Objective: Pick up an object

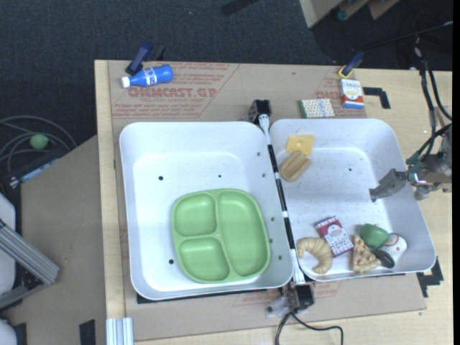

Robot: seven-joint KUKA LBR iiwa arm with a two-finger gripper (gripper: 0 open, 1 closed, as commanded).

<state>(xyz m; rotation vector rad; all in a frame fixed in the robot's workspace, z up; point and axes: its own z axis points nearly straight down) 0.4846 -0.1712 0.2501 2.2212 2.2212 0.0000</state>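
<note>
Tool (388,184) at right bin (402,149) rim: arm cut off by frame edge, fingers too blurry to read. Green item (374,233) part-hidden.

A robotics lab: a plywood bench (215,85) bears two white bins (144,192), with loose cables (21,149) over dark carpet (57,20).

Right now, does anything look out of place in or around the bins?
A blue and white bottle lies on its side on the bench behind the left bin, and two small cartons sit behind the right bin.
</note>
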